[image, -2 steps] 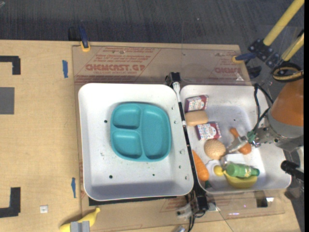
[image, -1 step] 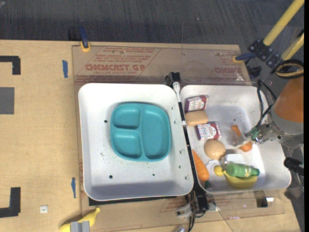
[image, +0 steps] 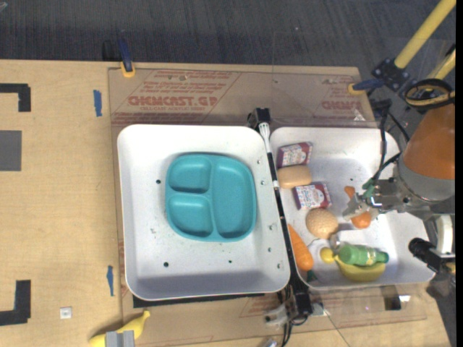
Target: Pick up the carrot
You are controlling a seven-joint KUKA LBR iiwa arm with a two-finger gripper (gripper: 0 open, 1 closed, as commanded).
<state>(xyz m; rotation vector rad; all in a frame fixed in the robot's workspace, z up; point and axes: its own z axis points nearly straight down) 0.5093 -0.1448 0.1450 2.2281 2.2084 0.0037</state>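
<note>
Clearly, the carrot (image: 301, 247) was seen lying against the left wall of the right bin (image: 405, 277), its long axis running from upper left to lower right. It was set down-left of the end effector (image: 359, 207), well apart from it, beyond a beige egg-like item (image: 321, 223). Whether the end effector was open or closed could not be told.

Even, bright overhead light is cast across the scene. Mild glare is seen on the glossy white plastic bins (image: 145, 266), shadows are faint, and fine detail is softened throughout.
</note>
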